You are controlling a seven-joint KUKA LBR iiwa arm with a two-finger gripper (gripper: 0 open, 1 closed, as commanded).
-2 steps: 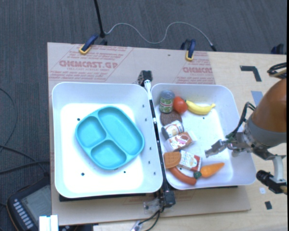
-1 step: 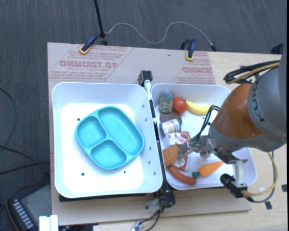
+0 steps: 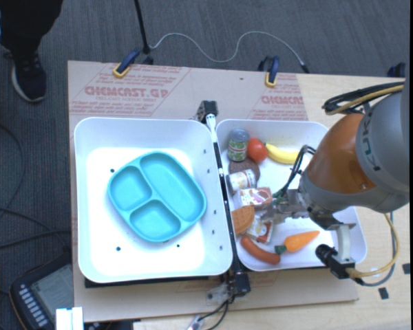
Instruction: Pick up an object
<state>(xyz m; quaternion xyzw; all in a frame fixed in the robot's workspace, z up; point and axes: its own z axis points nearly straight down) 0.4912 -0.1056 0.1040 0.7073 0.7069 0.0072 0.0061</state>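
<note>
The right bin (image 3: 272, 125) holds several toy foods: a green-lidded can (image 3: 238, 143), a red tomato (image 3: 257, 149), a yellow banana (image 3: 282, 155), a small jar (image 3: 241, 179), a red-and-white packet (image 3: 254, 197), a brown bun (image 3: 242, 217), a sausage (image 3: 260, 250) and an orange carrot (image 3: 300, 240). My gripper (image 3: 275, 212) reaches in from the right and hangs low over the middle of this bin, just right of the packet and above the carrot. The arm's wrist hides the bin's right part.
The left bin (image 3: 89, 184) holds a blue divided plate (image 3: 156, 195). A black bracket (image 3: 207, 108) sits at the top of the ridge between the bins. Two clamps (image 3: 271, 73) and a cable lie along the bench's far edge.
</note>
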